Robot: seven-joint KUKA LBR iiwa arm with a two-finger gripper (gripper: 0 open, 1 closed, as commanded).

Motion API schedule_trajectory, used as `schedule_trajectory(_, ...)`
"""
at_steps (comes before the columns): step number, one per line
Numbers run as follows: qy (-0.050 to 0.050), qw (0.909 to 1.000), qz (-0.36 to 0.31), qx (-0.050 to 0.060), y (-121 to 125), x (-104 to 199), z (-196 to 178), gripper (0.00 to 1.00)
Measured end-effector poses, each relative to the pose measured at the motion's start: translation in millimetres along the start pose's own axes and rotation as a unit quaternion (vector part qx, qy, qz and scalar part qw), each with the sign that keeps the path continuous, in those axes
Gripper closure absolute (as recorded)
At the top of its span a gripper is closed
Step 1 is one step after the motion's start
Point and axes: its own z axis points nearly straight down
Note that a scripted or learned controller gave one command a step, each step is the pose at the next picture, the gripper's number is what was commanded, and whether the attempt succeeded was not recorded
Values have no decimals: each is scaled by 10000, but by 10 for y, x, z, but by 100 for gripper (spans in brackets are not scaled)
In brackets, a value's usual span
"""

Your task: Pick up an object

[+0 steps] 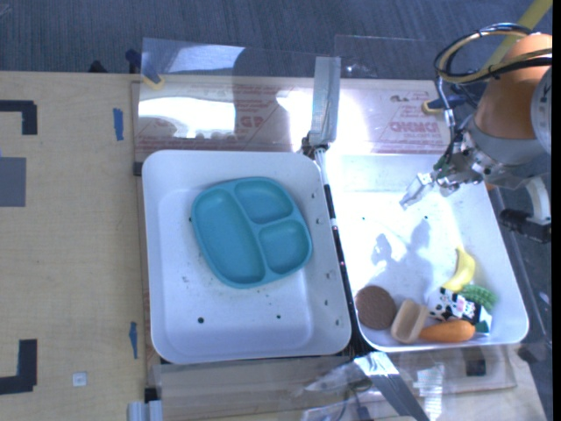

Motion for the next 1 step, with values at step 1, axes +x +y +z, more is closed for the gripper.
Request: schedule_trajectory(1,29,9962,-873,55,-751,295,461,0)
